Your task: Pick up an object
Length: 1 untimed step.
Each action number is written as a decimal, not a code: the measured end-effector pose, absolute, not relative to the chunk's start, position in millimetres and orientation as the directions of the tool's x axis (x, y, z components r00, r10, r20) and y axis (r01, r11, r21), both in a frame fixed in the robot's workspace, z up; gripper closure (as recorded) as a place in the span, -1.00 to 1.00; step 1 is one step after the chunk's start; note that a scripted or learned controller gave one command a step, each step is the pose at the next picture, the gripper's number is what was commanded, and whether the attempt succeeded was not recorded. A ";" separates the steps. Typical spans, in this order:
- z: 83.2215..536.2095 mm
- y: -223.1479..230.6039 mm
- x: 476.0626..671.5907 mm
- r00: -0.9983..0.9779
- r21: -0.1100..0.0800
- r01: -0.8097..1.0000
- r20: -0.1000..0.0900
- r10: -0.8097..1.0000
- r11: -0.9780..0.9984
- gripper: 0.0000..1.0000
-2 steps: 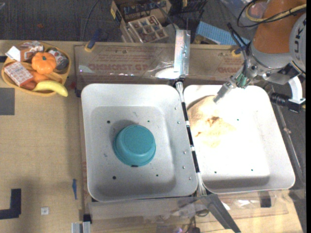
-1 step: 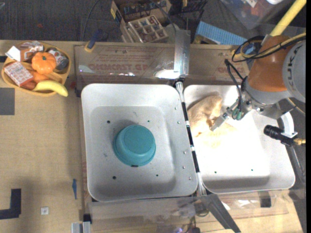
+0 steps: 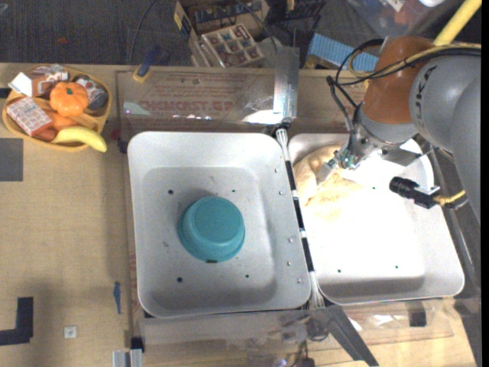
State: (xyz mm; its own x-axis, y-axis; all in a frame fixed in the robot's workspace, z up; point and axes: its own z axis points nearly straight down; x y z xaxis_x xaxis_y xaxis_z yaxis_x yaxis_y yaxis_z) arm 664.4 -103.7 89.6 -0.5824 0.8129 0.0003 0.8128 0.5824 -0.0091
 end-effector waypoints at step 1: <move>102.9 -102.2 667.9 -0.584 0.004 0.812 -0.007 0.812 0.584 1.00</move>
State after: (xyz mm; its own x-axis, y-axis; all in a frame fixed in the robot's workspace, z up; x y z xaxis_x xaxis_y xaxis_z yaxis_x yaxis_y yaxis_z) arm 667.9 -102.2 102.9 -0.5835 0.8121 -0.0071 0.8121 0.5835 0.0038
